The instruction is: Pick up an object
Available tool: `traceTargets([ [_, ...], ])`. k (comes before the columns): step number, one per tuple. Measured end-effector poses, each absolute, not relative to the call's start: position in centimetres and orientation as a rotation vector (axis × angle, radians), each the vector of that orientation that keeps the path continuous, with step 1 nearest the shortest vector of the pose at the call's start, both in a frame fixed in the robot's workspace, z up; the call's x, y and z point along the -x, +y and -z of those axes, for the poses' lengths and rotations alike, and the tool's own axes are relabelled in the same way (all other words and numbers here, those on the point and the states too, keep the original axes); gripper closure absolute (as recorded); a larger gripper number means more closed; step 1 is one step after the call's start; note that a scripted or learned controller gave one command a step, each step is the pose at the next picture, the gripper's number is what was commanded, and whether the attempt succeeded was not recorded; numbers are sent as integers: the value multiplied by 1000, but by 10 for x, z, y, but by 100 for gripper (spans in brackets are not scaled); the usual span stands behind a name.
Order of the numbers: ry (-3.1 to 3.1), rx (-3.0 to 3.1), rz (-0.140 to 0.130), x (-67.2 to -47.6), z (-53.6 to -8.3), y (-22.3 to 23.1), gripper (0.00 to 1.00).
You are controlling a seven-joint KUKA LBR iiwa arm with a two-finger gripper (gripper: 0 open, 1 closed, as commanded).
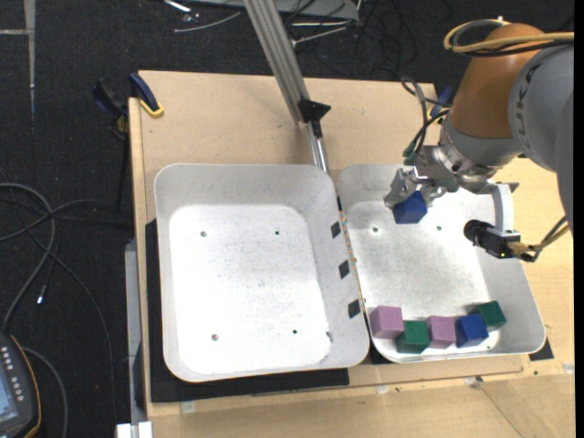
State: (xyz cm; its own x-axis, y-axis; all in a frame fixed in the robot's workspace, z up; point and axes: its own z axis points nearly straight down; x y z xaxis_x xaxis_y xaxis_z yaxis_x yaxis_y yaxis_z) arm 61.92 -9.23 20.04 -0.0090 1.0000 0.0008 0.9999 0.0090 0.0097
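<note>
Left bin [182, 245]: bare. Right bin [520, 286], near edge: row of purple, green, purple, blue, green cubes [436, 328]. Gripper [411, 199], far left of right bin: clenched on a blue cube [411, 209], lifted. Risk: a shallow corner grip may let it slip.

A: What kind of place is this?
B: A robot lab. A big robot arm [511, 89] reaches over a wooden bench [228, 117] with two white bins [169, 245].
A: Anything else?
B: Black cables [46, 235] on dark floor, and a metal pole [278, 48].
</note>
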Motion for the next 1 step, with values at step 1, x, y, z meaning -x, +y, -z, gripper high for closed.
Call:
traceTargets([
  [1, 2221, -2226, 7, -616, -151, -116, 100],
])
